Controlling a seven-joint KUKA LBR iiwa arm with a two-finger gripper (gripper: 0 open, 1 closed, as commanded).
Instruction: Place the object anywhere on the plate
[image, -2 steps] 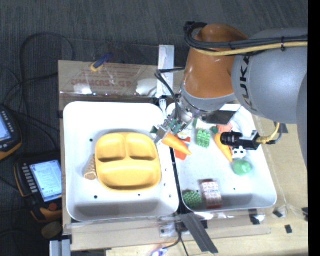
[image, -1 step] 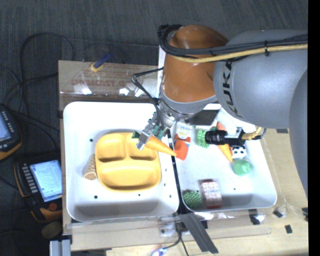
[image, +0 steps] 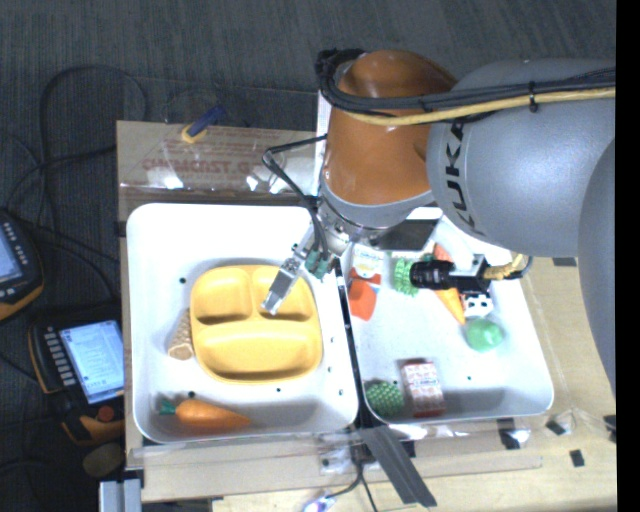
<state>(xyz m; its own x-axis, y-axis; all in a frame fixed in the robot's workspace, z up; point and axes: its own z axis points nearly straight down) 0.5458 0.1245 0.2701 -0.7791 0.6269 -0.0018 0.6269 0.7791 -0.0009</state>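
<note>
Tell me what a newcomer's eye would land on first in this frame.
The big grey arm with its orange band fills the upper right, its pincer reaching down over the yellow divided plate in the left bin. A carrot lies in front of the plate, and small toys crowd the right bin.

bright even overhead light, glare on white bins, soft shadows, slightly grainy.
</note>
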